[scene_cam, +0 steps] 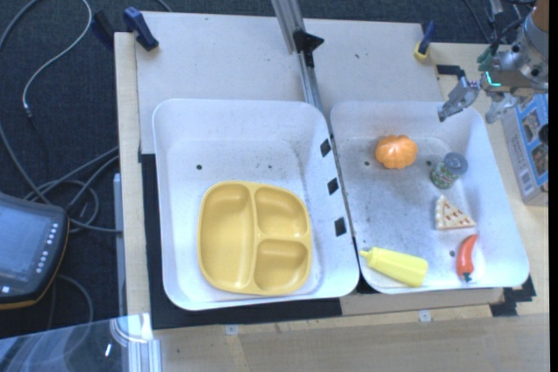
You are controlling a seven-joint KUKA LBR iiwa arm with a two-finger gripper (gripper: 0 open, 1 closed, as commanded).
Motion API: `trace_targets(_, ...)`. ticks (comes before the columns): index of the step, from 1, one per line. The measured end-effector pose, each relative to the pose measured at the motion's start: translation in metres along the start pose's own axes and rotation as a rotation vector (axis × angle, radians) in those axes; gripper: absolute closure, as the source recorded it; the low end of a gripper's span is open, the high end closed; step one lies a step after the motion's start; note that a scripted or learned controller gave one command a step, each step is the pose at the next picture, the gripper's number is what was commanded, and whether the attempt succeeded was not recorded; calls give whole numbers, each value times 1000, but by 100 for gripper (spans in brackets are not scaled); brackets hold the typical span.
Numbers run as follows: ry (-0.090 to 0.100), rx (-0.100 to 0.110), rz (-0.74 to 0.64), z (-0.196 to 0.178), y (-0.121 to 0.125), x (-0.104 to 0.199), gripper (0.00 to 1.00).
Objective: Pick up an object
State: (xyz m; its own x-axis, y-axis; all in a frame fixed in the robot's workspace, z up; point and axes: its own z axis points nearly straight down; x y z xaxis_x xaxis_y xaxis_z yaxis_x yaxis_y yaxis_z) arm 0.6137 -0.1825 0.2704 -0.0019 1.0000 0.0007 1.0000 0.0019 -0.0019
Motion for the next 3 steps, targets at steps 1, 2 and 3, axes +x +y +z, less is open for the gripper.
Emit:
trace_targets(1,1,6,3,59,-1,-8,0)
trace_targets(2,2,5,3,108,-11,-11,0)
trace_targets(3,-10,-30,0,136,-2,-9,0)
